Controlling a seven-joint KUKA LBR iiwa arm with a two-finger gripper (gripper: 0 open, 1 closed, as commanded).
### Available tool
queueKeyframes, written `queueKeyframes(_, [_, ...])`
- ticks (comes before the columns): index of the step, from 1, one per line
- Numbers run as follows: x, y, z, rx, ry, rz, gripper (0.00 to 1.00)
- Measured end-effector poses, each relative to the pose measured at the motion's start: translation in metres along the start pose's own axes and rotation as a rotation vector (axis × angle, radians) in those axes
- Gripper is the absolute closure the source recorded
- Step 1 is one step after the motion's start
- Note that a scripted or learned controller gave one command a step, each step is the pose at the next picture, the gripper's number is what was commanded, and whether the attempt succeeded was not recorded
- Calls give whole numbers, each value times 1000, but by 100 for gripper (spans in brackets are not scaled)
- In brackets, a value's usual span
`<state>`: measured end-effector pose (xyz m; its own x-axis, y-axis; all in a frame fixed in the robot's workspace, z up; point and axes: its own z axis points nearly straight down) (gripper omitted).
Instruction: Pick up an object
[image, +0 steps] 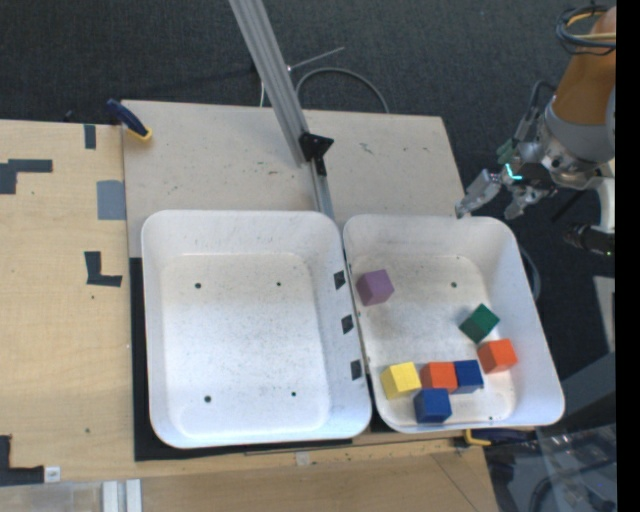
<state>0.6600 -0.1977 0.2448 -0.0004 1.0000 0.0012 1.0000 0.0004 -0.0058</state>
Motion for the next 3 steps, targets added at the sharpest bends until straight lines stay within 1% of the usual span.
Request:
queueKeyframes(1, [0, 1, -3, -4, -3, -2, 0])
queueKeyframes(2, [1, -2, 40, -1, -2, -1, 0])
queueKeyframes(3, [-7, -6, 91, 1, -2, 0, 0])
